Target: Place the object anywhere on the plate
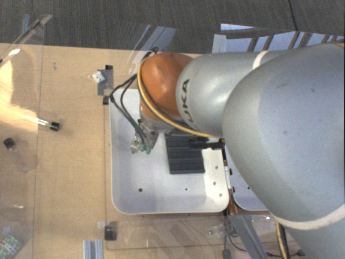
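Claw (pixel 141 143) low over left white bin (pixel 161 198), beside black ribbed block (pixel 185 154); grip state impossible to tell; "KUKA" readable on arm (pixel 259 123).

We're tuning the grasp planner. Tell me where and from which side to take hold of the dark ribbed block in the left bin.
Probably grip the dark ribbed block across its two long sides, coming straight down from above. It lies flat on the left bin floor, so only its top and edges are reachable, and the grooves along its length leave straight, parallel outer sides. The pincer sits just left of it.
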Tool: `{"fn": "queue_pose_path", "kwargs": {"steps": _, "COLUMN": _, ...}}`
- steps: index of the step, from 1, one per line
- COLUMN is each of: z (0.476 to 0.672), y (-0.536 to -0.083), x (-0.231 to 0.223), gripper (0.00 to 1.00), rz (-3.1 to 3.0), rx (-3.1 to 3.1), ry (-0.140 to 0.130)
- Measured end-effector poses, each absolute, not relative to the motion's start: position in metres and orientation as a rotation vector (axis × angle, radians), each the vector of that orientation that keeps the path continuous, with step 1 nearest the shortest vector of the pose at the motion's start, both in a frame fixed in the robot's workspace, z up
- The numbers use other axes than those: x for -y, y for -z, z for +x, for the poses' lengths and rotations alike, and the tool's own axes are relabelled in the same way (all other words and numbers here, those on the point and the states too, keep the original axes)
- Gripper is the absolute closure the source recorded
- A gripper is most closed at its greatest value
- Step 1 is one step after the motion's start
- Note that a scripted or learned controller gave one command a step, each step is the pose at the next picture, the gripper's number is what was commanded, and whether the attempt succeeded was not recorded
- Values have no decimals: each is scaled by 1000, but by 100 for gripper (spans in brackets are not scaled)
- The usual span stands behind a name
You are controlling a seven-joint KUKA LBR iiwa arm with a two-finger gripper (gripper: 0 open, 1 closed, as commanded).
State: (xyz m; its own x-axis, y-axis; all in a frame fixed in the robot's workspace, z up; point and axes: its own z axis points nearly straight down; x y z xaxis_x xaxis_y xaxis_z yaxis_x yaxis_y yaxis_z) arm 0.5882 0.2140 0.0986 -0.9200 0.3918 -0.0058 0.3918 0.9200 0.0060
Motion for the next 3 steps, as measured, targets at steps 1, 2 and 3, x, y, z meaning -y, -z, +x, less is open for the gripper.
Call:
{"fn": "queue_pose_path", "kwargs": {"steps": 1, "z": 651, "y": -91, "x": -236, "gripper": 100, "rz": -211, "rx": -3122, "ry": -9}}
{"fn": "queue_pose_path", "kwargs": {"steps": 2, "z": 670, "y": -187, "x": -236, "gripper": 100, "rz": -952, "rx": -2981, "ry": -5}}
{"fn": "queue_pose_path", "kwargs": {"steps": 3, "z": 670, "y": -107, "x": -185, "gripper": 100, "rz": -791, "rx": -3032, "ry": -5}}
